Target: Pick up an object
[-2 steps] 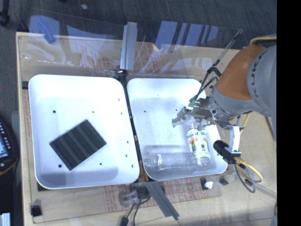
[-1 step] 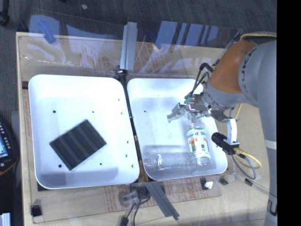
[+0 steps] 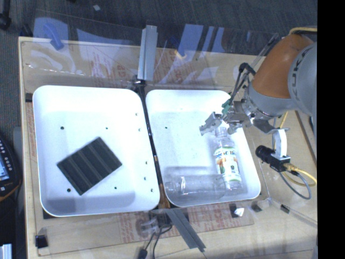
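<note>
Grey arm (image 3: pixel 304 69) with a broad orange band above the wrist, thin black cable looping beside that band, metallic grey gripper (image 3: pixel 215 124) below it, small silvery fingers (image 3: pixel 207 127)

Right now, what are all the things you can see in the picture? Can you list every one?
White bins: 2, white, side by side on the bench; left bin, right bin.
Ridged flat pad: 1, dark grey, lying flat in the left bin.
Labelled bottle: 1, clear with a white, green and orange label, along the right side of the right bin.
Clear bottle: 1, see-through, lying on its side along the near edge of the right bin.
Bench: 1, light wood, under both bins.
Arm: 1, grey with an orange band, reaching in from the right.
Gripper: 1, grey, over the right bin just above the labelled bottle's top.
</note>
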